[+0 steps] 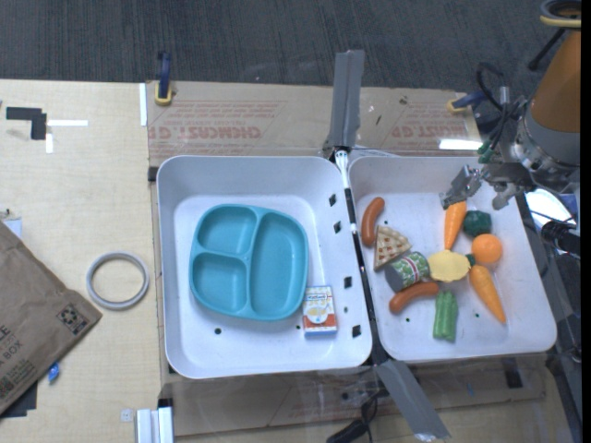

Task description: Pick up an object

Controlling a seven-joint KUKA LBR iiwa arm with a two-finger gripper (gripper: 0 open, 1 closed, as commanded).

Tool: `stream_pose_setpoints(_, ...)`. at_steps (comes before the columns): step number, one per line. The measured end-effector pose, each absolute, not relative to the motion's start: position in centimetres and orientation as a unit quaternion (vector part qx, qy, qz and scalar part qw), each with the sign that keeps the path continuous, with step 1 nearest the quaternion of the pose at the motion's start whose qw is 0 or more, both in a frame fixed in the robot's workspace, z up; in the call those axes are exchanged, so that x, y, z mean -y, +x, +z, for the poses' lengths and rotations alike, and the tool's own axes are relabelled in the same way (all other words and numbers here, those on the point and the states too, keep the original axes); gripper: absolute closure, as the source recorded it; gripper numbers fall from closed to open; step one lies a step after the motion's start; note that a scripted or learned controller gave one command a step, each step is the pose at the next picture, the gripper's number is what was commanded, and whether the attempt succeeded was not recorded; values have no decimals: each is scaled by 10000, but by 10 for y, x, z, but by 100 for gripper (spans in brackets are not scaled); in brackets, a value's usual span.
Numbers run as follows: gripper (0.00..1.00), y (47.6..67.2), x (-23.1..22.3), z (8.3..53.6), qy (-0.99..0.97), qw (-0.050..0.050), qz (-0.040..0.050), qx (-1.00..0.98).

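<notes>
Upper orange plastic carrot (pixel 452 225) sits in the right white bin (pixel 406 340), upper right area, long axis near vertical, thick end up, tip down. Gripper (pixel 482 185) hovers just above its top end, fingers apart, nothing between them. Dark green plastic piece (pixel 477 222) just right of the carrot, round orange toy fruit (pixel 486 248) below that. Teal divided plate (pixel 249 261) lies in the left bin (pixel 175 340).
</notes>
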State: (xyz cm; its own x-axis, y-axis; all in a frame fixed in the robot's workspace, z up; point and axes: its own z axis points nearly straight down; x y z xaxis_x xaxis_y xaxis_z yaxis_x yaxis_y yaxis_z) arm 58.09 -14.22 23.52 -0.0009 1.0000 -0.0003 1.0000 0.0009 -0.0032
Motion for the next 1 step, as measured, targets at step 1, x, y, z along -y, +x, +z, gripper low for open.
stream_pose_setpoints(1, 0, 634, 195, 93, -6820, -15, -1, 7313)
